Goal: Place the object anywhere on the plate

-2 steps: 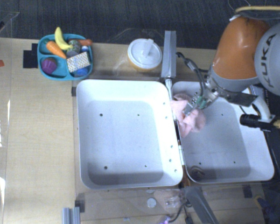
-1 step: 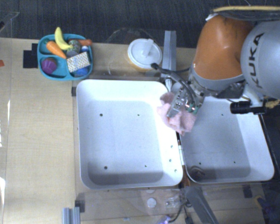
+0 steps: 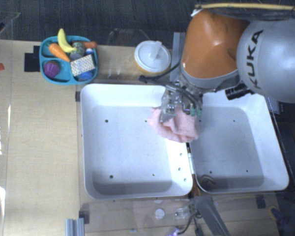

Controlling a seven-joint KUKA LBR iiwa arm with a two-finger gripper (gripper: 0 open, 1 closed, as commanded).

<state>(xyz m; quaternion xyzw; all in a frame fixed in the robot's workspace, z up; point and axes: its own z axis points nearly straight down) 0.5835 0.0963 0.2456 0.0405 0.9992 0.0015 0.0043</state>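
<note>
Camera view: the gripper (image 3: 179,111) was seen low over the inner edge of the left bin (image 3: 113,181), right where it met the right bin (image 3: 265,176). A pink cloth (image 3: 179,127) was bunched directly beneath the metal fingers, touching them and draped toward the seam between the two bins. Whether the fingers were parted or closed on the cloth could not be told; their tips were lost in the folds. The arm (image 3: 211,43), its orange band uppermost, was stretched in from the right. Beyond the bins, a blue divided plate (image 3: 44,58) loaded with toy food was set at the far left, well apart from the cloth, and a white lidded cup (image 3: 152,57) was placed just behind the left bin.
</note>
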